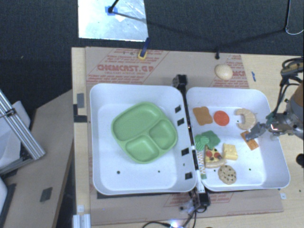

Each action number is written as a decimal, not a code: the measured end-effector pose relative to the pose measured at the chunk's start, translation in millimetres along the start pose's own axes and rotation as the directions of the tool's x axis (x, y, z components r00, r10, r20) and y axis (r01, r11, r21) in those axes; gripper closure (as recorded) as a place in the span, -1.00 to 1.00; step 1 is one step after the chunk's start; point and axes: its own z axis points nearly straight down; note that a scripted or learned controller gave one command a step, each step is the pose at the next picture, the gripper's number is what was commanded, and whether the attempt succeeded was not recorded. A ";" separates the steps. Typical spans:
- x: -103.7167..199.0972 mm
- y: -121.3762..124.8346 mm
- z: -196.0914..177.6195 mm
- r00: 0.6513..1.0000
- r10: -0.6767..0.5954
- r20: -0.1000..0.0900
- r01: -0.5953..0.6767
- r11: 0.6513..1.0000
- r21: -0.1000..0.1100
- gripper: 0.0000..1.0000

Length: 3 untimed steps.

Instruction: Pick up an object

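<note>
My gripper (pixel 257 131) reaches in from the right edge, low over the right bin (pixel 271 175). Its tip is just above a small orange piece (pixel 251 143) and just below a bitten tan ring-shaped biscuit (pixel 246 118). I see nothing held in it. Spread across the same bin are a toast slice (pixel 203 116), a red round slice (pixel 221 118), a green leafy piece (pixel 207 139), a pizza slice (pixel 213 157), a yellow cheese block (pixel 230 152) and a chocolate-chip cookie (pixel 227 175).
The left bin (pixel 102 175) holds a green divided plate (pixel 143 132). A black hinge strip (pixel 188 137) runs between the bins. A pale egg-shaped object (pixel 223 71) lies on the cardboard behind the right bin. A metal frame (pixel 19 132) stands at the far left.
</note>
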 end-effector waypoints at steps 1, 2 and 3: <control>0.5 3.2 -6.9 1.000 -0.004 0.003 0.004 1.000 -0.012 -1.00; -3.5 0.7 54.8 1.000 -0.002 0.002 0.002 1.000 -0.008 -1.00; -3.8 4.0 103.9 1.000 0.000 0.004 0.000 1.000 -0.019 -1.00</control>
